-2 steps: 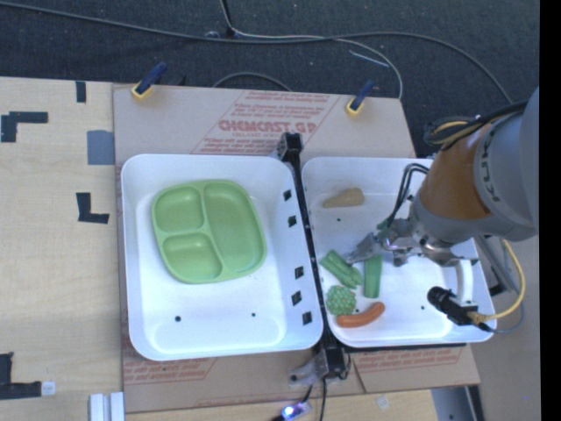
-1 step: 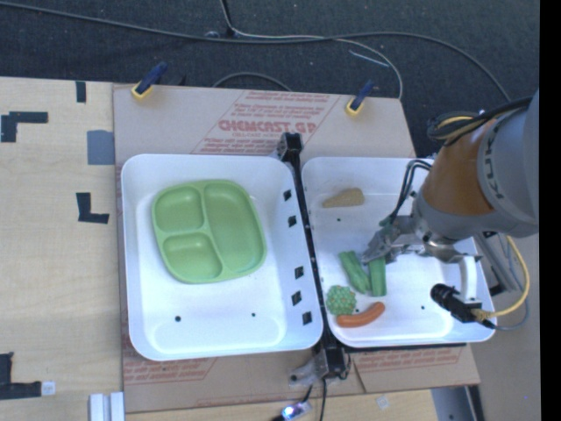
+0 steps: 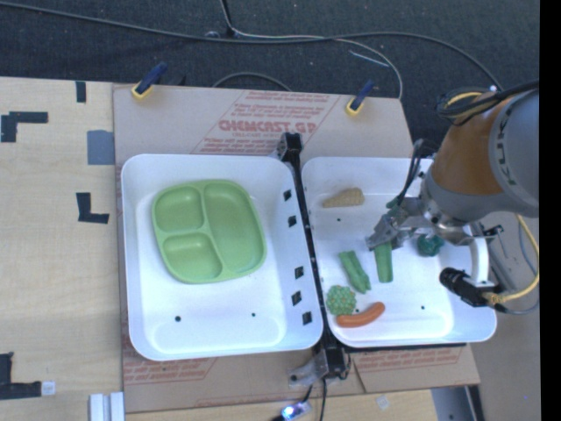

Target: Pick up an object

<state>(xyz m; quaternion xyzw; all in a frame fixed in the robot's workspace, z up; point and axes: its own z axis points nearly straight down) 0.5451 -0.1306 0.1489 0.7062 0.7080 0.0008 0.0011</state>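
My gripper [image 3: 387, 235] hangs over the middle of the right bin [image 3: 456, 323], reaching in from the right. Directly below it lies a green stick [image 3: 384, 265], its upper end meeting the gripper's tip. A second green stick [image 3: 354, 270] lies slanted just to the left. A broccoli floret [image 3: 341, 300] and an orange-red sausage-shaped piece [image 3: 360, 315] rest near the bin's front wall. A tan corn-like piece [image 3: 342, 198] sits toward the back. A teal object [image 3: 429, 246] is partly hidden under the wrist.
The left bin [image 3: 149, 323] holds a green divided plate [image 3: 209, 231]. A black divider [image 3: 302, 235] runs between the bins. Clamps [image 3: 149, 79] and cables lie beyond the cardboard base at the back.
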